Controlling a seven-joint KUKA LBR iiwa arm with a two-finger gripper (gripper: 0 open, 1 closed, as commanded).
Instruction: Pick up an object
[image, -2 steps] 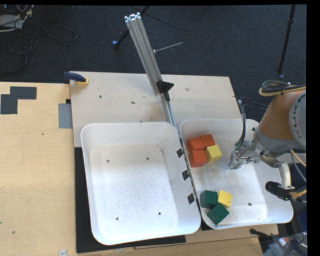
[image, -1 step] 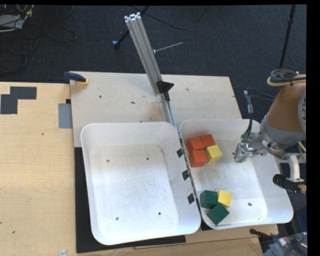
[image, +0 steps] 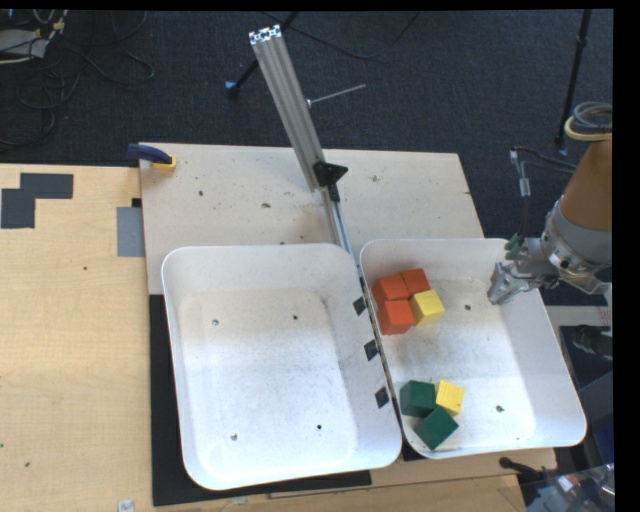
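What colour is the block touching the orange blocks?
Yellow block, clearest in the camera view.

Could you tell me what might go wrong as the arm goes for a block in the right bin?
The orange blocks and a yellow block sit touching, so the end effector may nudge or grab a neighbour. The green blocks and second yellow block are packed likewise. The orange cluster also lies close to the right bin's left wall, which may crowd a descent.

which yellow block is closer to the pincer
The yellow block beside the orange blocks, in the right bin's upper part. The other yellow block sits lower, by the green blocks.
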